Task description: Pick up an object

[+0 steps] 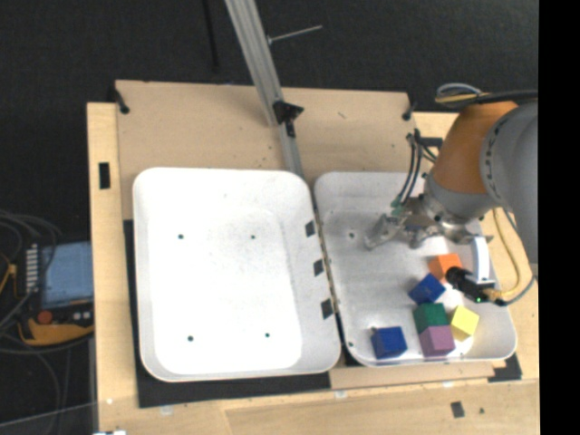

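Gripper [385,234] mid right bin [349,198], finger state unclear; blocks [426,290] crowd near-right corner, far and left bin floor open.

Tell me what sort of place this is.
Probably a robotics lab grasping test bench: a grey arm with an orange band reaches over two white bins, the right one holding small coloured blocks, with cables and electronics alongside.

1. A pale wooden table [227,125] stands on a dark, speckled floor [54,34].
2. A grey metal pole [256,53] slants up from the table's far side.
3. Cables [18,243] and a blue box [68,273] lie on the floor left of the table.
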Robot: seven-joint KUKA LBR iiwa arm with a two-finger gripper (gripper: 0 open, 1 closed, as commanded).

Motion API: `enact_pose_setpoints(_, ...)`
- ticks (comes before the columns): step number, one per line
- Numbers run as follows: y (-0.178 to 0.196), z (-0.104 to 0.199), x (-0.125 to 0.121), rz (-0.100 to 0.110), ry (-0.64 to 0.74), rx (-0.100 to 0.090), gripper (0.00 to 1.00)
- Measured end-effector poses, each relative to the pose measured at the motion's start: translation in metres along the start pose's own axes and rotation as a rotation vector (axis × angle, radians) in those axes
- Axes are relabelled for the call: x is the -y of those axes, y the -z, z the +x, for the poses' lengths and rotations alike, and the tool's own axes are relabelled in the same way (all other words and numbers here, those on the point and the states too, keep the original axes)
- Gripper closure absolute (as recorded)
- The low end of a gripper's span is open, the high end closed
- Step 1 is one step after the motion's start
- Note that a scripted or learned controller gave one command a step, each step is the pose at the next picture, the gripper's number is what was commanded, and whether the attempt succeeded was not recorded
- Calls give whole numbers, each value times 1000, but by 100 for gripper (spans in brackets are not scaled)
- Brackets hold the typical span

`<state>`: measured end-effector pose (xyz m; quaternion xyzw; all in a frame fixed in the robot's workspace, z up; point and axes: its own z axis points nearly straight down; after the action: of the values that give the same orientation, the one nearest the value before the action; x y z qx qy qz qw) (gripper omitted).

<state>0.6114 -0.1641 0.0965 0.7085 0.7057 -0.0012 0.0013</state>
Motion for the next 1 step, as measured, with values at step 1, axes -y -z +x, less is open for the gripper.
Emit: enact_pose_setpoints(1,13,0,-1,-6,-5,-2,100)
